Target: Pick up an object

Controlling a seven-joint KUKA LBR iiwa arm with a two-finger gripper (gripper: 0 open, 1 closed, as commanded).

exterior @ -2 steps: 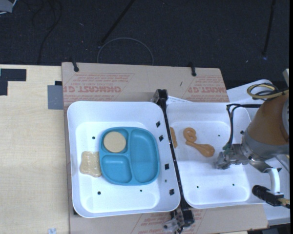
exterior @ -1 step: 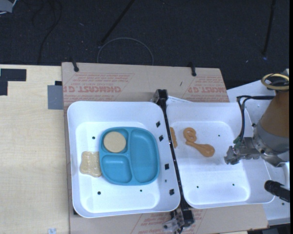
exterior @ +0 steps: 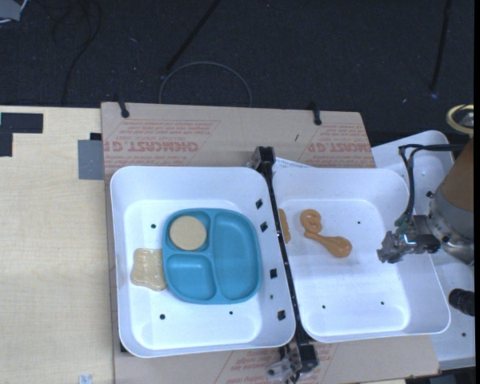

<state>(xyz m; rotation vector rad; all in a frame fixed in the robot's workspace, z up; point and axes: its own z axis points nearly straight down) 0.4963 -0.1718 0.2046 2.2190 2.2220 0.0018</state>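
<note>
Approach step: your tool (exterior: 394,248) sits at the right bin (exterior: 360,318)'s right side, nothing grasped.
Whether it's clenched or released you can't tell. Nearest pick is the tan pretzel-shaped toy (exterior: 322,232), mid-bin, left of the tool; next move likely calls for shifting left and descending.

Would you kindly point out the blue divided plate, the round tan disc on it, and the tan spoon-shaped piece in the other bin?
blue divided plate (exterior: 232,254): camera view, on its large right compartment.
round tan disc (exterior: 187,232): camera view, at its centre.
tan spoon-shaped piece (exterior: 324,235): camera view, on its neck.
</note>
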